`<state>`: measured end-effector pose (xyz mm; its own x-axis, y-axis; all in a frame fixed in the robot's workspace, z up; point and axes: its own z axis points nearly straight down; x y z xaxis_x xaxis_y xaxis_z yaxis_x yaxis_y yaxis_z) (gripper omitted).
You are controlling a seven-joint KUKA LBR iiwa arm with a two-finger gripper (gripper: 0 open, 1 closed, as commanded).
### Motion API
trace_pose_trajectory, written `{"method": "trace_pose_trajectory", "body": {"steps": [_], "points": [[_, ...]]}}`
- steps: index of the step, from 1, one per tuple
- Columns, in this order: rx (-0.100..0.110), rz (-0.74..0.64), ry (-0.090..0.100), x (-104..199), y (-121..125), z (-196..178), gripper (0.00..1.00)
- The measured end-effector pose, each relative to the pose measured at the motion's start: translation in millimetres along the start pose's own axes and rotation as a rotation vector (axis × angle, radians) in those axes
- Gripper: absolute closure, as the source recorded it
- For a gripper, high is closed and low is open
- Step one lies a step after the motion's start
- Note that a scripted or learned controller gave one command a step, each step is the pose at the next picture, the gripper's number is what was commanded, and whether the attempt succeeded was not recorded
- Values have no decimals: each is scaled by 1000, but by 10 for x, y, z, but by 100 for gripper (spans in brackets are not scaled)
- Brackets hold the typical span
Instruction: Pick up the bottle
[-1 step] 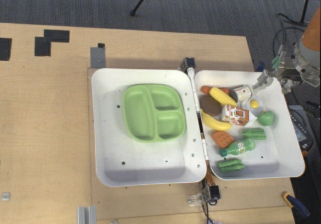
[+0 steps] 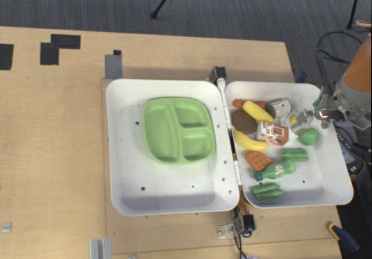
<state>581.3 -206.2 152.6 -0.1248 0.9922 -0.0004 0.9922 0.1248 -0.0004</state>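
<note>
Gripper (image 2: 321,114) sits at the right edge of the right bin (image 2: 334,191), low over its upper right part, on the grey arm (image 2: 356,86) that comes in from the right with its orange band showing above. Whether it is spread or closed cannot be told at this size, and nothing can be seen held in it.

Two white bins lie side by side on the wooden bench (image 2: 52,153). The left bin (image 2: 125,194) holds one thing: a light green divided plate (image 2: 178,130) with three compartments, lying flat near the bin's middle.

The right bin holds the clutter. One green bottle (image 2: 274,171) lies on its side in the lower half of the bin, its cap end toward the left, just below an orange waffle-like piece (image 2: 258,161). Two yellow bananas show: one (image 2: 257,110) near the top and one (image 2: 250,142) lower, with a brown round piece (image 2: 244,122) between them. One small white and red carton (image 2: 273,133) lies in the middle. Three other green pieces can be counted: a round one (image 2: 308,137) just below the gripper, a long one (image 2: 294,155) above the bottle, and a dark one (image 2: 268,191) near the bin's lower wall. One small grey and white item (image 2: 281,106) lies beside the upper banana.
</note>
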Motion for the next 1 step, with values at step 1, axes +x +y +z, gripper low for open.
{"method": "trace_pose_trajectory", "body": {"steps": [1], "points": [[-19, -75, -9, 3, -143, 352, 0]]}}
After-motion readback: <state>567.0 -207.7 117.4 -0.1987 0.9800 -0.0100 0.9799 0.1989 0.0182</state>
